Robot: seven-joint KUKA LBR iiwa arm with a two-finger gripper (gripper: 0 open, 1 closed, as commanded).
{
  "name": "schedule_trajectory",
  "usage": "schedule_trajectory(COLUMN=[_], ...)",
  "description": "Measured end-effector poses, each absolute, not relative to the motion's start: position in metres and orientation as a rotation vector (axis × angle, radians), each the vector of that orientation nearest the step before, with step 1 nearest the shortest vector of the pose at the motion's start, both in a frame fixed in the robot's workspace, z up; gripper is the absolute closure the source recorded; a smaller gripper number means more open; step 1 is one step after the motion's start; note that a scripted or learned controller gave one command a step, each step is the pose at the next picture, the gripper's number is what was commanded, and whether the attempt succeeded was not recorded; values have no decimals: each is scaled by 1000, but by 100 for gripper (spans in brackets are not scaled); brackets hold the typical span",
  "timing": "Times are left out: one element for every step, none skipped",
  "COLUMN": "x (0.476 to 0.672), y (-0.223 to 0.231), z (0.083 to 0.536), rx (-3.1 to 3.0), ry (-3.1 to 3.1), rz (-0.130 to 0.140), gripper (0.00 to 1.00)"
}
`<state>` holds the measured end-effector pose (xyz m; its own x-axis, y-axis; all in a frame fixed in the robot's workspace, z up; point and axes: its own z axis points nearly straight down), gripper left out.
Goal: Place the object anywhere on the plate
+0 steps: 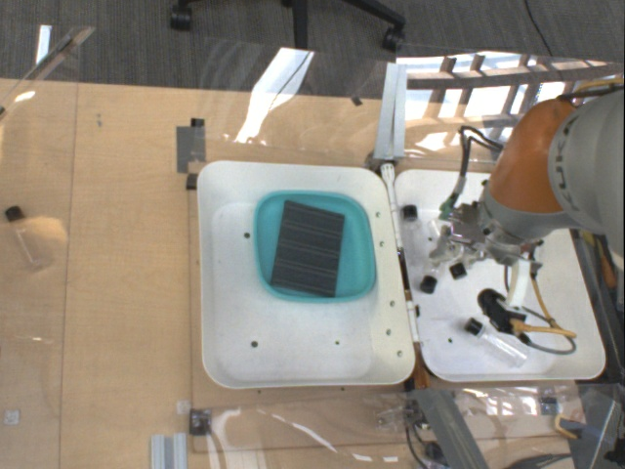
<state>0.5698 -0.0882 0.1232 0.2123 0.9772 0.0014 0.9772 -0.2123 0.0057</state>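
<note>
The dark ridged block [309, 248] lies on the teal plate [363, 262] in the left bin [227, 350] — the pincer [459, 249] hangs over the right bin [576, 355], grip unclear.

The arm [586, 154] comes in from the right edge of the camera view, its thick grey link uppermost and the orange band [527, 159] curving round just above the wrist. Below the band the wrist narrows into a grey collar wrapped in thin cables. The gripper [461, 252] hangs beneath it, pointing down and to the left, its metal parts crowded together and seen from above.
</note>
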Motion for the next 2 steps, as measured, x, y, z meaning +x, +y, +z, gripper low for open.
schedule_trajectory(x=[545,604], y=[-6,43], z=[186,194], rx=[2369,2303], ry=[2058,2133], rz=[9,7], gripper=[100,100])
